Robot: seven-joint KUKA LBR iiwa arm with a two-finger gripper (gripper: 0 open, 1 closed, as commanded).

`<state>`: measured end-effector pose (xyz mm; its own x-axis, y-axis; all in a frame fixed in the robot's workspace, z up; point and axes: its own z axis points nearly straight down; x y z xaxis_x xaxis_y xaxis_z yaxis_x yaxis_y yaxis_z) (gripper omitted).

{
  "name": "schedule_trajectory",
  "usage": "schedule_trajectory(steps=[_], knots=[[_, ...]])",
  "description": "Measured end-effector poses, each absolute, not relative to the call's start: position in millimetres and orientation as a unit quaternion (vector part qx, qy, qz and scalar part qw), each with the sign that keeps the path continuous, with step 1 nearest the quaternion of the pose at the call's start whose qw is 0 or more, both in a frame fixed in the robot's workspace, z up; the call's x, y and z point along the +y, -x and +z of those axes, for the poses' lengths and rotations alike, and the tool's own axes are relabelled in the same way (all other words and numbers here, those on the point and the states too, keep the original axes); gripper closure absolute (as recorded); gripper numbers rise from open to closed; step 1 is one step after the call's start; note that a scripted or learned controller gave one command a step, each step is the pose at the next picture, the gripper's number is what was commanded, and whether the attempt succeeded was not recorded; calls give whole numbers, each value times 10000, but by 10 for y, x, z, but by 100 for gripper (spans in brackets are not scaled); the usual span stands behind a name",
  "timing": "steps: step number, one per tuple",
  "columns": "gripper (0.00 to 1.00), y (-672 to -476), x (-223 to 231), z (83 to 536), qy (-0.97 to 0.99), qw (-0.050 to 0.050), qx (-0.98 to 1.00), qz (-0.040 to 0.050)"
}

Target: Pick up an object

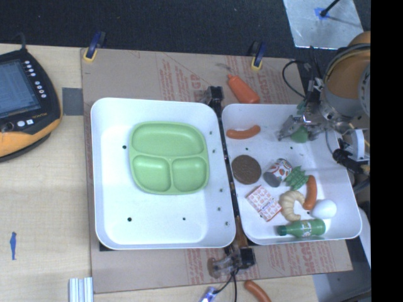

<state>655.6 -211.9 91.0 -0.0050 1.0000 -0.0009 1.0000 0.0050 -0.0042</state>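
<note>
Camera view from above shows faint red printing repeated across the brown cardboard sheet (189,74) that covers the wooden surface (44,200), too small to read; the small green bottle with a white label (303,229) and the red-and-white patterned square packet (263,202) also carry markings that cannot be made out. The grey end effector (301,128) sits low over the far right part of the right shallow white bin (343,231), its metal fingers spread apart in a downward V around a small green object (300,134) that lies on the bin floor; whether the fingers actually touch it cannot be told, and the object is not lifted. Left of the end effector, an orange-red sausage (243,131) lies on the same bin floor. Nearer the camera than the end effector lie a round dark brown cookie-like disc (245,168), a small grey-and-red can on its side (278,171), a green leafy toy (296,178), an orange carrot-shaped piece (310,192), a beige croissant (291,204) and a white egg (324,208), with the bottle nearest the front rim. Far to the left of the end effector, the left white bin (113,225) holds a pale green three-compartment plate (169,156). Beyond that, a black-and-orange handheld control pendant (22,102) rests on the surface.
</note>
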Motion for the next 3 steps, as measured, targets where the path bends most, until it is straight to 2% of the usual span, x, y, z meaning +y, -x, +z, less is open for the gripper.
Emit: schedule_trajectory(steps=[1,2,3], knots=[[0,-6481,-2124,1859,7063,-2,-7079,4],[0,-6554,-2110,904,7048,21,-7094,22],[0,-6559,-2083,919,7053,18,-7089,17]])
